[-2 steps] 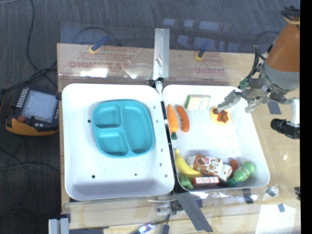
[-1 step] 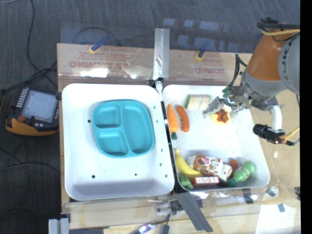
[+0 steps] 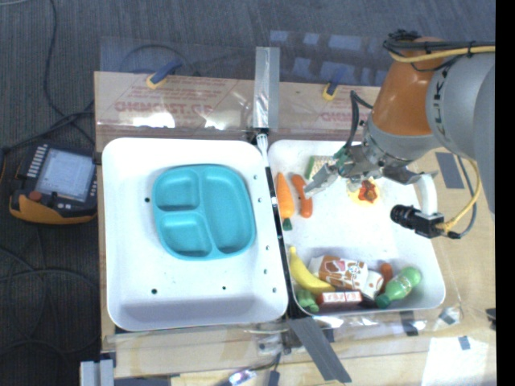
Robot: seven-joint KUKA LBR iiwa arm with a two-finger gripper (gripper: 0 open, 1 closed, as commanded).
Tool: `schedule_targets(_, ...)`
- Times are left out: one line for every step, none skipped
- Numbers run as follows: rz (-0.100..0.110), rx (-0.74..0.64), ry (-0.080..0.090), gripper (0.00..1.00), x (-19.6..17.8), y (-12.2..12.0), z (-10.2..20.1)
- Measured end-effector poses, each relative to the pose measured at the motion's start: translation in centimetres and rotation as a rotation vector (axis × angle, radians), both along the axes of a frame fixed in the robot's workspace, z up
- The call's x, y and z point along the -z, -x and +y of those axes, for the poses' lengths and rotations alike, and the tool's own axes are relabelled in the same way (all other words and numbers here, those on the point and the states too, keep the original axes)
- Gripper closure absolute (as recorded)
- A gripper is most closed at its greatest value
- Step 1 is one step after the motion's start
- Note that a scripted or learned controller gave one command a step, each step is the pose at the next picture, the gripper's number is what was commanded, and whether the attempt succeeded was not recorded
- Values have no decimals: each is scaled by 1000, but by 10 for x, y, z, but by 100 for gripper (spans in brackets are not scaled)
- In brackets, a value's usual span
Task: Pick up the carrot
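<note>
You are hovering the pincer (image 3: 326, 175), spread and empty, just beside the carrot (image 3: 283, 195); be centring before closing.

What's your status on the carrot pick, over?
End effector above right bin, finger state unclear. Carrot lying at bin's left wall, not held. Hot dog right beside it, crowding the grasp.

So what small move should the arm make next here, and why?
Probably shift the end effector toward the left wall of the right bin and lower it over the carrot. The carrot lies along that wall beside a smaller orange-red piece, and the end effector sits up and to the right of both, with nothing visibly held.
</note>
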State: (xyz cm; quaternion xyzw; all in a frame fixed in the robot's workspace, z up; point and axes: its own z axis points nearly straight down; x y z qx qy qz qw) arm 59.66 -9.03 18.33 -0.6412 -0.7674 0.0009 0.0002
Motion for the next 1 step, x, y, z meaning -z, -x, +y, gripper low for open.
schedule_targets(0,-218,3,0,90,-49,-10)
